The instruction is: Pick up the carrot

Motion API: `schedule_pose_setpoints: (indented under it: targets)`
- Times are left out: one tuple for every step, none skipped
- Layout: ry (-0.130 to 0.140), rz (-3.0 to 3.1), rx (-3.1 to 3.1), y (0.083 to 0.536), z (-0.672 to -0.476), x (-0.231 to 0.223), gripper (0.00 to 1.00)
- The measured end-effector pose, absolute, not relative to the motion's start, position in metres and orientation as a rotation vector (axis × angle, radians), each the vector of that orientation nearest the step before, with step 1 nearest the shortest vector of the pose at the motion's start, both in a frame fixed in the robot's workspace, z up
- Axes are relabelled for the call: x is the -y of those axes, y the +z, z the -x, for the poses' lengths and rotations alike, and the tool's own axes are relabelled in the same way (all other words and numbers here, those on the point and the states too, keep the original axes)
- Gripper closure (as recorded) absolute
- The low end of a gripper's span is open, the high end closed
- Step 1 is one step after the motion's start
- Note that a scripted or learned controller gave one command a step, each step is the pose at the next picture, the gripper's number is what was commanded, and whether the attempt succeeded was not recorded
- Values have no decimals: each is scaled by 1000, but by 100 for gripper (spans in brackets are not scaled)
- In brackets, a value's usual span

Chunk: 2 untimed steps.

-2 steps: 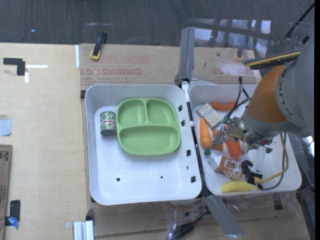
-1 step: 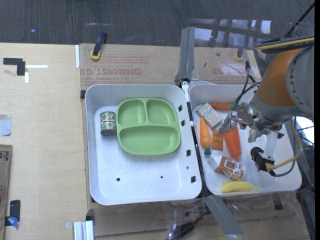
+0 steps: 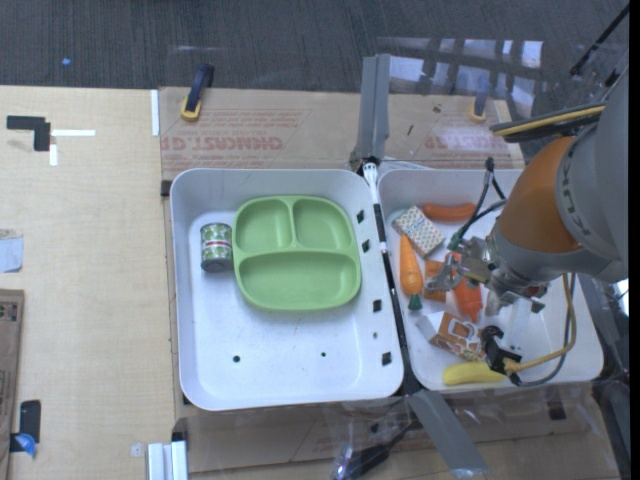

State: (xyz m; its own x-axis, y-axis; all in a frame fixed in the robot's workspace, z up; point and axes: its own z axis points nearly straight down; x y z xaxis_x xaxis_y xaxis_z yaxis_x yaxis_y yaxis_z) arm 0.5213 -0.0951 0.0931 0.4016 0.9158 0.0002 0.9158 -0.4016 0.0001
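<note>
The gripper (image 3: 455, 273) is hovering low in the right bin (image 3: 590, 363), its grip impossible to read from here, while the carrot (image 3: 410, 266) is lying just to its left by the bin's left wall, long axis running front to back.

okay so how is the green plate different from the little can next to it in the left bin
The green plate is broad, flat and divided into three compartments; the can is small and cylindrical. The plate is one plain light green, while the can has a green label with silvery ends. The plate sits mid-bin; the can lies on its side just off the plate's left edge. Both rest in the left bin.
</note>
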Motion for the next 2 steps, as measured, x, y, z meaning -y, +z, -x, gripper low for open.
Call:
schedule_pose_setpoints:
  targets:
    - [5, 2578, 1794, 167, -530, 97, 0]
    - [6, 2656, 1673, 190, -477, 92, 0]
